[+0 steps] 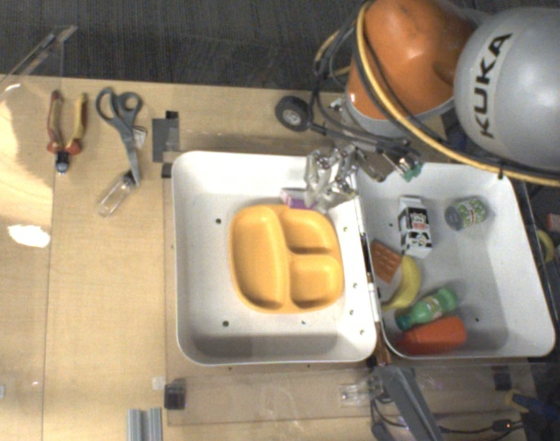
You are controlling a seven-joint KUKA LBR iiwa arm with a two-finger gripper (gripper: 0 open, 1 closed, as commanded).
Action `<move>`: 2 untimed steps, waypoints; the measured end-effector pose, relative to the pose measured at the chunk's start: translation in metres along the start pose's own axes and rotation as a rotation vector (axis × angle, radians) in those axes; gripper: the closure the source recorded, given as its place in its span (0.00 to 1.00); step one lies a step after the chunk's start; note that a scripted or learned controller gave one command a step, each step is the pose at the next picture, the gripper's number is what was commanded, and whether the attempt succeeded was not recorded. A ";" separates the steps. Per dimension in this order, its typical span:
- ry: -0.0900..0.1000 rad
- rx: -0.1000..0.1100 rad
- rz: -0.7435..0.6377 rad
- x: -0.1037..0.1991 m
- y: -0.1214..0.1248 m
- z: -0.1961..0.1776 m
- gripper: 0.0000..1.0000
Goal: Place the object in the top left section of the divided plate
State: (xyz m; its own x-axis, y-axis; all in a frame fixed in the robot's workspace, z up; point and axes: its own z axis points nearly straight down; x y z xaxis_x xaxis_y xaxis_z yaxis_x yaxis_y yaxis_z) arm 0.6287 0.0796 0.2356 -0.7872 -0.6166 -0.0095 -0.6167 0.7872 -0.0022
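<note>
Purple object (293, 197) lies in the left bin (197, 246), touching the top edge of the yellow divided plate (285, 257), directly under the gripper (328, 180); whether the fingers grip it cannot be told

arm (509, 72): grey, KUKA lettering | orange band | yellow cable
</note>
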 end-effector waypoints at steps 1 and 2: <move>0.000 0.000 -0.099 0.010 -0.012 0.049 1.00; -0.001 -0.001 -0.278 -0.021 0.025 0.026 1.00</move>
State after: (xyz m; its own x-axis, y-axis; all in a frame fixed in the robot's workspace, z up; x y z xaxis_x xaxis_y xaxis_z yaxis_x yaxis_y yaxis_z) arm 0.6301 0.1119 0.2094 -0.5880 -0.8088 -0.0095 -0.8088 0.5880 -0.0037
